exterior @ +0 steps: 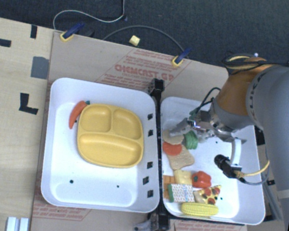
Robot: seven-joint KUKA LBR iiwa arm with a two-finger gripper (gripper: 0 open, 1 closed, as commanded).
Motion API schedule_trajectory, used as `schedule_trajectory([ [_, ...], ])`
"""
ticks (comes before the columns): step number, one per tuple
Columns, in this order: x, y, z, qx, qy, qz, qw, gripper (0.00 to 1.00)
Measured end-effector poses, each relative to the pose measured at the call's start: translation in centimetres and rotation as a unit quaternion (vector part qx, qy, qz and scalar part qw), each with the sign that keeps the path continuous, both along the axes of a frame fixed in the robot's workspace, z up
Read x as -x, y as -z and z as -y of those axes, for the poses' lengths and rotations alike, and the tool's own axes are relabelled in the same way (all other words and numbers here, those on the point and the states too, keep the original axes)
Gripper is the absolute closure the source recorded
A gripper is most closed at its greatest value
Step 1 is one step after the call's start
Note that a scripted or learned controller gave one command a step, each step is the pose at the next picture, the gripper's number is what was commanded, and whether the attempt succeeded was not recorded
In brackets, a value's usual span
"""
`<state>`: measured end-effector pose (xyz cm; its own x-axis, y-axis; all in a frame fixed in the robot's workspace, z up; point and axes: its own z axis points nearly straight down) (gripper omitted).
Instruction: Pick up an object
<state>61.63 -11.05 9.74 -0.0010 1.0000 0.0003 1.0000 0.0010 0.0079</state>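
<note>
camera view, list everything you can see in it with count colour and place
bins: 2, white, side by side on the cardboard sheet
divided plate: 1, yellow, middle of left bin
carrot: 1, orange with green tip, left bin, beside the plate's left edge
green toy: 1, green, right bin, under the gripper
tomato slice: 1, red-orange, right bin near its left wall
bread slice: 1, tan, right bin, below the tomato slice
red pepper: 1, red, right bin, lower part
corn cob: 1, yellow, right bin, front edge
clamps: 2, blue and yellow, top edge of the cardboard
arm: 1, grey with orange band, from the right
gripper: 1, metal, over right bin
</note>
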Motion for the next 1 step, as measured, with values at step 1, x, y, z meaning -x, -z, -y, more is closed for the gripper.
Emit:
schedule_trajectory([
  [1, -0.05, -0.98, -0.07, -0.0006, 0.0, 0.0, 1.0, 1.0],
])
